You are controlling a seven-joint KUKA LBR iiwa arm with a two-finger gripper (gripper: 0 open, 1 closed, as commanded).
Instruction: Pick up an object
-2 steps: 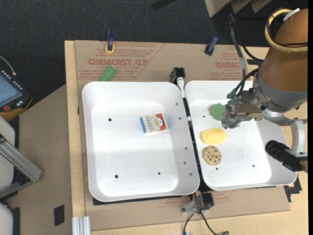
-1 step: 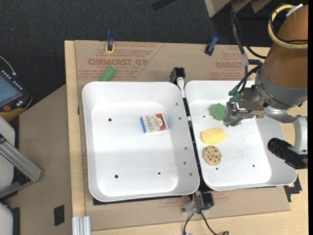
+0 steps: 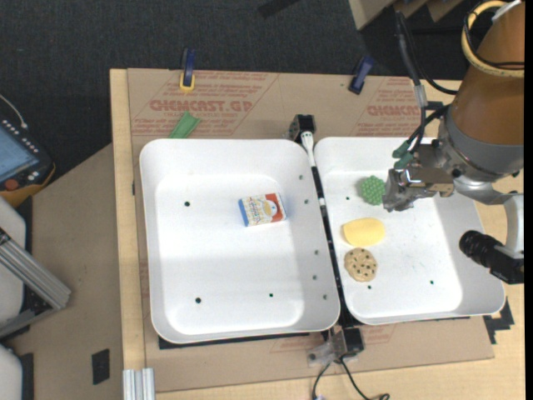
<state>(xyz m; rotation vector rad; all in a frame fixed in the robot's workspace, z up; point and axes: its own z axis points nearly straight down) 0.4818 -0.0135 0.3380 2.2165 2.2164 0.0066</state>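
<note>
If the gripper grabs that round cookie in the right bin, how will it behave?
The cookie looks flat and thin, so it probably lies stable and won't roll. Lying low on the right bin floor, it may be hard to pinch and could slide.

Two white bins, one small carton, one green object, one yellow object, one cookie

Evenly, brightly lit from above. Mild glare across the left bin floor; soft shadows under both bins' near edges. Dark, dim floor beyond the bench. Slightly soft focus throughout.
</note>
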